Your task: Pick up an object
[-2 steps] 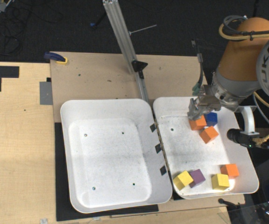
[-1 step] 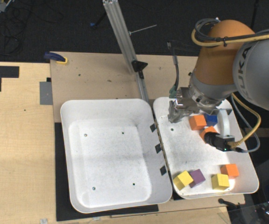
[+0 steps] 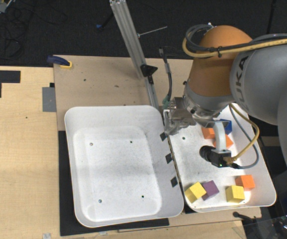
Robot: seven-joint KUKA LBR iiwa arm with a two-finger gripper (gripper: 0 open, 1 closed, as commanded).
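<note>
From my remote station I judge the pick not yet done: the hand sits low over the right bin's upper left corner, and I cannot tell its state or see any block in it. I count seven blocks in that bin: two yellow, three orange, one purple, one blue. The left bin lies alongside on the tabletop.

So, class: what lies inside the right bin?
The right bin holds two yellow blocks, a purple block and an orange block; the arm covers its upper part.
</note>
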